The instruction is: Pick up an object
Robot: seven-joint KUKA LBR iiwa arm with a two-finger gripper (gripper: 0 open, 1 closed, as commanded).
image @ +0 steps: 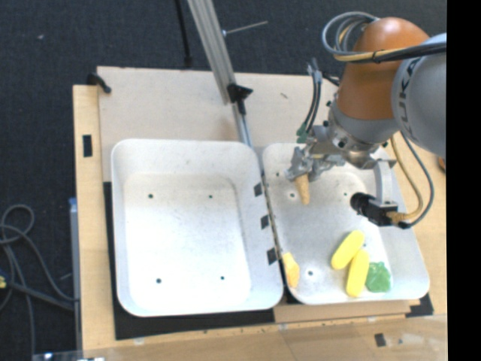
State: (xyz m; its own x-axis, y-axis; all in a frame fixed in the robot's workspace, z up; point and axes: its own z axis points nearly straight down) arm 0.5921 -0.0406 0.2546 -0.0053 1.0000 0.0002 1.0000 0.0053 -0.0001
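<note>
Here arm bent low over right bin (406, 273), hand (301, 173) seemingly pinching tan cone (304, 191).

You see the arm (391, 74) cut off at the frame's right edge. Its wrist hides the right bin's (398, 292) upper right corner. The tan object (303, 189) under the gripper (304, 168) is too small to identify.

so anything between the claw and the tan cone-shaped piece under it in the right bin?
Nothing visible. The claw sits right over the tan cone-shaped piece in the right bin. The two yellow pieces and the green one lie off toward the front corner.
</note>
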